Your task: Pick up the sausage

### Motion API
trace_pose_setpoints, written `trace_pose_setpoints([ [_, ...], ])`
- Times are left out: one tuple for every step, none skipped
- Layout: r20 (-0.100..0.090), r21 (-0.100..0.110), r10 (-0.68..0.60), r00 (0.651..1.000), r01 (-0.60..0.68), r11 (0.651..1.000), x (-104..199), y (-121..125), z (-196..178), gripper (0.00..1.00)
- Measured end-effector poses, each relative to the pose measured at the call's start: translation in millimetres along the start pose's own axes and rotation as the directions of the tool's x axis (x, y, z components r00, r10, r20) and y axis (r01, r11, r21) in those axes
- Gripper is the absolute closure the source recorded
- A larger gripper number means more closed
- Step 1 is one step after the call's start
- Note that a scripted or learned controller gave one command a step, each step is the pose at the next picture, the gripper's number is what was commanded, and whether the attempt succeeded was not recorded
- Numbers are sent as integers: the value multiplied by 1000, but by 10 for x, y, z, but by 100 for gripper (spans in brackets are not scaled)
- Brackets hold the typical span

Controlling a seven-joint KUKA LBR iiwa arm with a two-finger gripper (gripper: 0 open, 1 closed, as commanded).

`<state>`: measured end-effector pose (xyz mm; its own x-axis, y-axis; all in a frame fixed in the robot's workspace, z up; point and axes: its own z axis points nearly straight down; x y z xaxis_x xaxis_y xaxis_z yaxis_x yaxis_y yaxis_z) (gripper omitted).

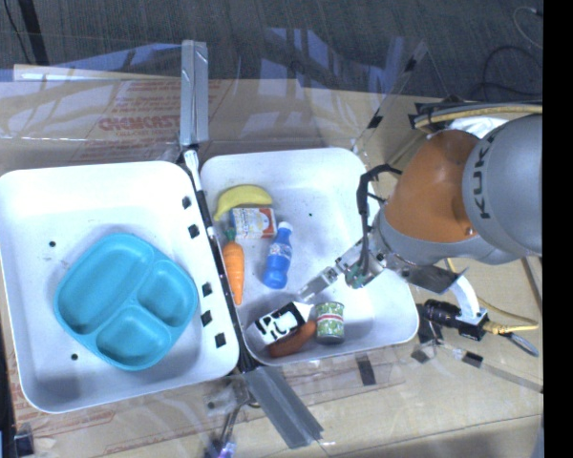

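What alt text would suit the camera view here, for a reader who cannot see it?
A grey and orange robot arm reaches from the right into the right bin, its gripper low just above the brown sausage at the bin's front edge. Around it lie a small can, blue bottle, carrot and banana; the left bin holds a blue divided tray.

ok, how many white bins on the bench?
2. Left bin holds a blue divided tray; right bin holds the sausage at its near edge, among other food items.
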<state>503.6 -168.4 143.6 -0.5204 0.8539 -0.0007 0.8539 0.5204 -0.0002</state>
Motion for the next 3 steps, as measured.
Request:
trace_pose_setpoints([
  [1, -2, -203, 979, 203, 979, 672, 196, 513, 0],
  [0, 0, -198, 980, 198, 980, 11, -302, 19, 0],
  [6, -20, -41, 999, 41, 999, -233, -334, 351, 0],
])
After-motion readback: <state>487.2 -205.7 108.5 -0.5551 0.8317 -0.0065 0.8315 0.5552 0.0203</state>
